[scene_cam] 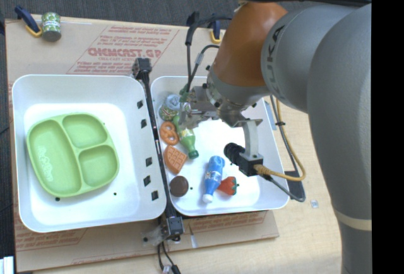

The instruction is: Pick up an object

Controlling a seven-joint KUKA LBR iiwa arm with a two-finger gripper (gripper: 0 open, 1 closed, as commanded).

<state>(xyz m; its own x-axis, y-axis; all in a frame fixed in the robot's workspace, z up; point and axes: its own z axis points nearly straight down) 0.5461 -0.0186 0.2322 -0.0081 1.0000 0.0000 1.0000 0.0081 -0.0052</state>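
Camera view: gripper low in right bin, at upper-left corner, just above green bottle, beside pretzel and waffle. Blue bottle, strawberry, brown disc lying nearer front, apart from gripper. Finger state obscured by wrist; cannot tell. Small round item behind gripper, hard to identify. Arm reaching from right, bent down over bin. Green divided plate in left bin.
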